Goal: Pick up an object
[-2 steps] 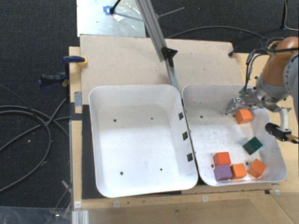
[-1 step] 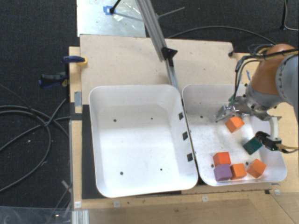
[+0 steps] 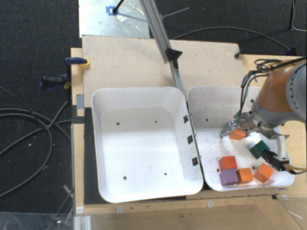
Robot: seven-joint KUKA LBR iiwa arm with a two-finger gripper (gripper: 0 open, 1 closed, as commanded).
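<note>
My gripper [image 3: 238, 129] hangs low over the right bin [image 3: 211, 104], near its middle right. A small orange block [image 3: 238, 135] lies directly at the gripper's tip, partly covered by it. I cannot see whether the block is gripped. Other blocks lie in the bin's front right corner: a dark green one [image 3: 259, 149], a red-orange one [image 3: 228, 163], a purple one [image 3: 229, 177], an orange one [image 3: 245, 175] and another orange one [image 3: 263, 172].
The left bin [image 3: 110, 104] adjoins the right one along a shared wall [image 3: 191, 138]. A slanted metal pole [image 3: 158, 23] crosses the bench's back. Blue clamps [image 3: 72, 61] sit at the bench's left edge. Cables run along the arm [image 3: 280, 92].
</note>
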